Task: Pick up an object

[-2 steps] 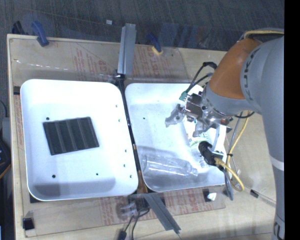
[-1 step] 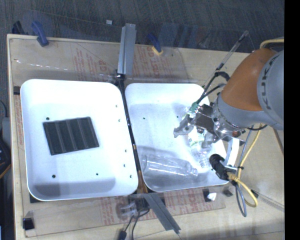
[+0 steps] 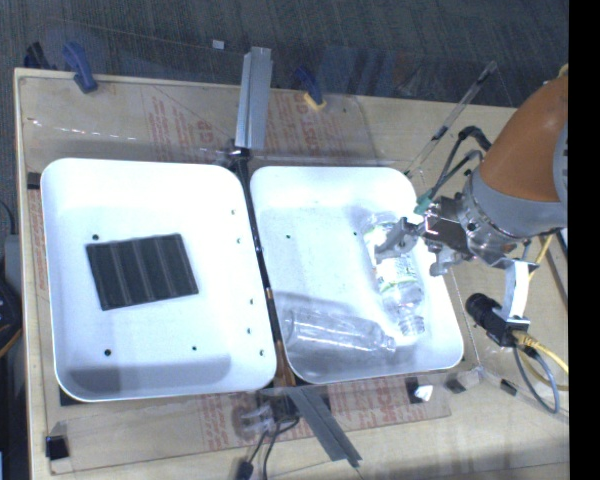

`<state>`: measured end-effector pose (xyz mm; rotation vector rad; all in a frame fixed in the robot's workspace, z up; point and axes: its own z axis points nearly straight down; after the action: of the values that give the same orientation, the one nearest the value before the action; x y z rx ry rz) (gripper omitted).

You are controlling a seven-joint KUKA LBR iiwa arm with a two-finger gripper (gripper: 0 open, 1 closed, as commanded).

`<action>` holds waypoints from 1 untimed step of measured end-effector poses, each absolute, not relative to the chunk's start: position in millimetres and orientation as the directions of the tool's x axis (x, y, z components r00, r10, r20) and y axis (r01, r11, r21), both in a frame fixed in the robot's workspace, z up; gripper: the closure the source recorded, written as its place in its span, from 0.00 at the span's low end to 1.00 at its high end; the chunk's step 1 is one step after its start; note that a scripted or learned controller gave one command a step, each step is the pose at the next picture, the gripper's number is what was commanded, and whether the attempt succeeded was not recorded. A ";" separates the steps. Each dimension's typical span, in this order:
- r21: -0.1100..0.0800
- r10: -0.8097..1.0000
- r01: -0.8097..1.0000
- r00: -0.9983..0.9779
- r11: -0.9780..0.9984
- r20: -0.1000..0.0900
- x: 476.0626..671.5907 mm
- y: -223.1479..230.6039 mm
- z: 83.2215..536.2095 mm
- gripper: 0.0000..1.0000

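Camera view: 2 shallow white bins sit side by side on the bench. The left bin [image 3: 70, 353] carries a dark ribbed rectangular pad [image 3: 141, 270] lying flat toward its left half. The right bin [image 3: 310, 208] holds 2 clear plastic bottles: an upright-lying labelled bottle [image 3: 400, 286] running along the bin's right side with its cap end toward the near rim, and a second clear bottle [image 3: 335, 331] lying crosswise along the near wall, its neck close to the first bottle's cap end.

The arm [image 3: 525, 163] reaches in from the right, and the gripper [image 3: 412, 230] sits low at the right bin's right side, right at the upper end of the labelled bottle. Clear plastic and metal overlap there, so I cannot tell how wide the gripper stands, nor whether the bottle is in it.

The step in hand looks like the approach-and-grasp on the labelled bottle; nothing appears lifted, since both bottles seem to rest on the bin floor. The next move calls for a firm closure across the bottle's body, then a straight lift. The smooth, round, light plastic could roll or squirt out, and the bin wall just beside it leaves little room on that side.
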<state>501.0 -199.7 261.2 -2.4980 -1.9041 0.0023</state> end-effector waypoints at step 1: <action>0.001 0.960 0.960 0.281 -0.281 0.000 494.7 -165.9 280.5 0.00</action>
<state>494.7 -165.9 280.5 -2.5152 -1.8846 -0.0009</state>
